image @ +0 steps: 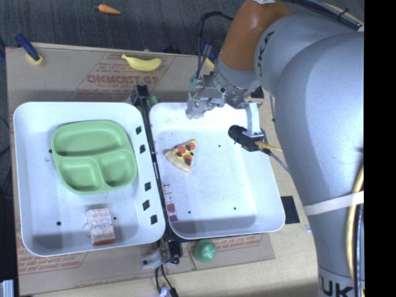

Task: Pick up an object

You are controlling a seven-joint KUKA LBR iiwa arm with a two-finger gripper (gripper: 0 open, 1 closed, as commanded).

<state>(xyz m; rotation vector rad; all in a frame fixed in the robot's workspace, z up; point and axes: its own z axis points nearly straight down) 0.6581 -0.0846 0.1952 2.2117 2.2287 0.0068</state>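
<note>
White bins side by side on a cardboard sheet (93,79) over the bench, black clips along the seam between them. Left bin (25,184) has a green divided tray (94,155) lying flat toward its far half, and a small red-and-white packet (99,224) near its front edge, well apart from the tray. Right bin (247,190) has a toy pizza slice (181,154) lying flat on the floor near the left wall, orange crust, red and dark toppings; nothing touching it. Grey arm (309,104) with orange band (247,30) comes in from the right, wrist over the far edge of the right bin. Gripper (197,107) sits at the far-left corner of the right bin, above and beyond the pizza slice, apart from it; nothing seen between its tips, and cannot tell if they are spread or pressed together, too small and blurred. Black fitting (244,138) with cable hangs off the arm over the right bin's far-right part. Outside the bins: yellow toy banana (142,61) on the cardboard beyond the bins, green ball (205,250) just in front of the right bin, small orange piece (109,8) on the dark floor at top, blue-and-yellow clamp (28,49) at the cardboard's far-left corner
</note>
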